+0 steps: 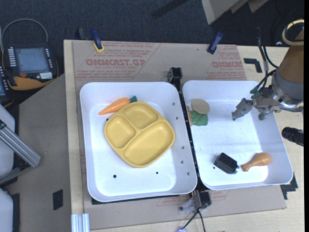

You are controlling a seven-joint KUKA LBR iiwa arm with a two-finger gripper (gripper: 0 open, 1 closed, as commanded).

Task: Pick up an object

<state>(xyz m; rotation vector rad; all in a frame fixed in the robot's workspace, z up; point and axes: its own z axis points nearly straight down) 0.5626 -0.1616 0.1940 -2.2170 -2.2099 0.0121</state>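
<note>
Nothing had been lifted yet: the gripper (251, 109) hung over the far part of the right bin (275, 134), its fingers spread and bare, so the whole pick remained. Candidates lay in that bin: a matte black block (226, 163) and a glossy tan toy drumstick (257, 161) near the front, a beige disc (200, 106) touching a green piece (198, 118) at the left wall. The left bin (91, 144) held a smooth yellow compartment plate (139, 134) and a tapered orange toy carrot (114, 106).
</note>
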